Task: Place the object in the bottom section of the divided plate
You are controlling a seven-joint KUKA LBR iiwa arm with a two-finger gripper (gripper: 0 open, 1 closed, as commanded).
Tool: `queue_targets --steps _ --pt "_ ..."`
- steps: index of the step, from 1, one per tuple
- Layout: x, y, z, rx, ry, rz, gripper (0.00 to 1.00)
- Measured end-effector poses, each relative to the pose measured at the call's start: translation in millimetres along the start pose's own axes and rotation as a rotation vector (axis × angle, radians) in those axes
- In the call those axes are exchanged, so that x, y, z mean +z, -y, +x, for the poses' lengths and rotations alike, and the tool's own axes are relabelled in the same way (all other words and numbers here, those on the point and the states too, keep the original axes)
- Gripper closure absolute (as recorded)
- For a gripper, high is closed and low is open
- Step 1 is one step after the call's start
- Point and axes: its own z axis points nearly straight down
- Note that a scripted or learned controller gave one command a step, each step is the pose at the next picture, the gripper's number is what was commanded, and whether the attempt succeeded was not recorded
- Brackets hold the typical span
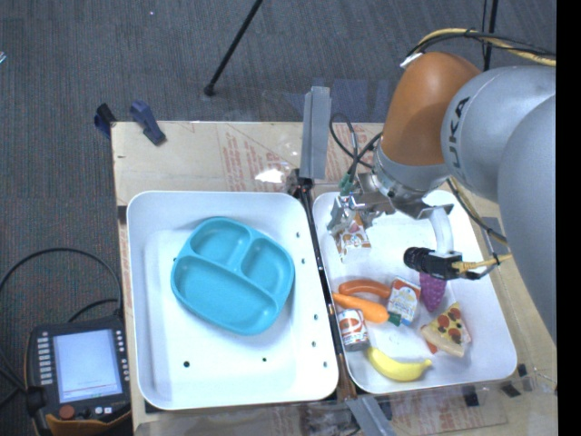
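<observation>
The pincer (350, 218) hangs over the right bin (495, 357), to the right of the divided plate (227, 300) and level with its far edge. A small orange-and-white packet (352, 241) sits directly under its tip. That packet is most likely the object to be moved, since the pincer is lined up on it. Whether the pincer is parted or closed on the packet I cannot tell, as the metal parts and the packet overlap from this angle. The plate lies flat and bare in the left bin (154, 357), turned slightly. Its wide section faces the near edge of the desk (200, 157), so the target is open to a drop from above. The other things cluster further right of the plate and lower than the packet, apart enough from it that a lift should not drag them. By count there are two bins and one plate with three sections, two small and one large. There is one packet, one carrot (361, 307), one orange loop (365, 288) and one can (353, 329). There is also one small carton (403, 300), one purple piece (433, 291), one pizza slice (448, 329) and one banana (399, 365).
</observation>
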Motion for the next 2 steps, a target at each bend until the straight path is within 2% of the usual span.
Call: queue_targets --steps 1,2 --pt "0.5 -7.4 -7.3 0.086 0.001 0.000 1.00" --pt "0.6 11.3 58.0 0.008 0.001 0.003 1.00"
